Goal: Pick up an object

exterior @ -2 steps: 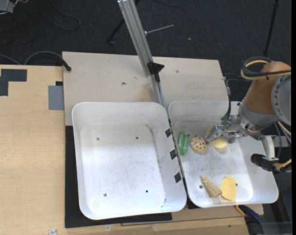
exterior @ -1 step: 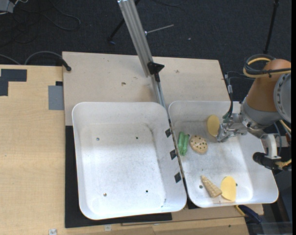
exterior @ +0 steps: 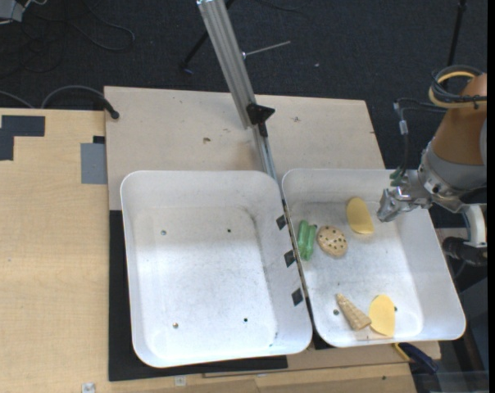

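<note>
Near rim of right white bin (exterior: 444, 326): yellow wedge (exterior: 383, 314), tan cone (exterior: 353, 311); mid-bin cookie (exterior: 332, 241), green piece (exterior: 306, 240); farther, yellow oval (exterior: 361, 216) just beside hand (exterior: 389, 207), grip state unclear—approach step, next descend onto oval.

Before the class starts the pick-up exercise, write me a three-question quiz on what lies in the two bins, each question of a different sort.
1. True or false: the green object lies in the left bin.
2. Multiple choice: which item lies nearest the gripper? A) the cone-shaped piece B) the yellow piece by the right bin's far side C) the cookie
3. Fill in: counting all loose items in the right bin, there are ___.

Key
1. False; it lies in the right bin, against the wall next to the left bin.
2. B.
3. Five, including the second yellow piece.
</note>
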`<state>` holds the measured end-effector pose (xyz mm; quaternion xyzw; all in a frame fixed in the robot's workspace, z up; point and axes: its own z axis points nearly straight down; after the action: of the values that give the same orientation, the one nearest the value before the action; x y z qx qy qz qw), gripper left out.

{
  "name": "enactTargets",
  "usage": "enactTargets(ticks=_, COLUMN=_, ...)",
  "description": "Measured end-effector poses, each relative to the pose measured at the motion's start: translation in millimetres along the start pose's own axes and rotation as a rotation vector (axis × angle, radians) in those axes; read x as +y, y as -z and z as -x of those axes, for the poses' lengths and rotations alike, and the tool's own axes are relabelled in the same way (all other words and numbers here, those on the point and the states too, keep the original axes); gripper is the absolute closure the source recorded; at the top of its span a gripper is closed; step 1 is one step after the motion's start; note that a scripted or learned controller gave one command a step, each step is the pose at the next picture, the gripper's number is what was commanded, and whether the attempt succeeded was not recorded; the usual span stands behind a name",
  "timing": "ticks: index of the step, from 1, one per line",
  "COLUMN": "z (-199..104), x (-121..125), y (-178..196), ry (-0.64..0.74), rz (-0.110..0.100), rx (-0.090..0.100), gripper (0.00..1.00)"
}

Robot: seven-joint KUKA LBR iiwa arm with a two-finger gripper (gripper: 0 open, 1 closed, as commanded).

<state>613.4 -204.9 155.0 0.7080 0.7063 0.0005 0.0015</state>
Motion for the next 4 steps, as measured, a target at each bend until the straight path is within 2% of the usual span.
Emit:
enactTargets(ticks=2, z=-9, x=4, y=107, ry=0.004, rz=0.002, rx=0.000, gripper=1.00)
enactTargets(ticks=3, z=-54, x=-10, y=110, ry=0.006, rz=-0.006, rx=0.003, gripper=1.00)
enactTargets(ticks=4, z=-104, x=-9, y=107, ry=0.007, rz=-0.006, rx=0.004, gripper=1.00)
